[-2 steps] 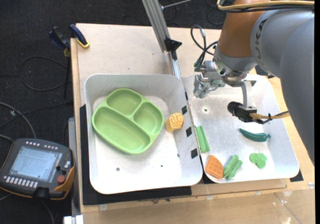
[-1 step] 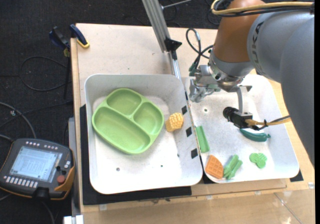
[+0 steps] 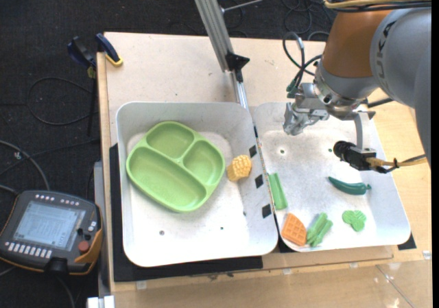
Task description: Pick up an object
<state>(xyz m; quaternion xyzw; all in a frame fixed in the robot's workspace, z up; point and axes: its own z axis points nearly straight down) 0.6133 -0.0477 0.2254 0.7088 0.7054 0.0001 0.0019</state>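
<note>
The gripper (image 3: 298, 123) is seen raised over the far end of the right bin (image 3: 394, 198); whether it is open or closed cannot be told, and nothing is seen held in it. The pick is therefore judged not yet done. The candidates lie untouched nearer the camera: a dark green pepper (image 3: 349, 186), a green stick (image 3: 277, 191), a waffle piece (image 3: 294, 229) and, in the left bin (image 3: 134, 111), a corn piece (image 3: 239, 167) beside the green plate (image 3: 175, 164).

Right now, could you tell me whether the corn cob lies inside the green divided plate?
No, the corn cob lies on the bin floor beside the green divided plate.

arm: reaches in from right; wrist bent down | end effector (image 3: 299, 121): pointing down
</note>
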